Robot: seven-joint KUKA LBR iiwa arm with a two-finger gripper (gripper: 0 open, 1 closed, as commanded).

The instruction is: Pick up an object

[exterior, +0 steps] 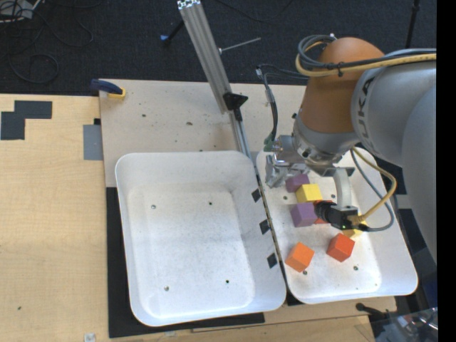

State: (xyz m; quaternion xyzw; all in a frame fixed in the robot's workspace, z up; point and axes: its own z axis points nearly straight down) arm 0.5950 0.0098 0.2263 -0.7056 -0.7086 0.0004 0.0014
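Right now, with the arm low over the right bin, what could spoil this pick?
1. The yellow block sits tight against two purple blocks, so a grab may nudge or catch a neighbour.
2. The gripper works near the bin's inner wall and might bump it.

The grey arm is reaching in from the right, its orange band sitting above the wrist. The gripper is pointing downward at the upper left of the right-hand bin.
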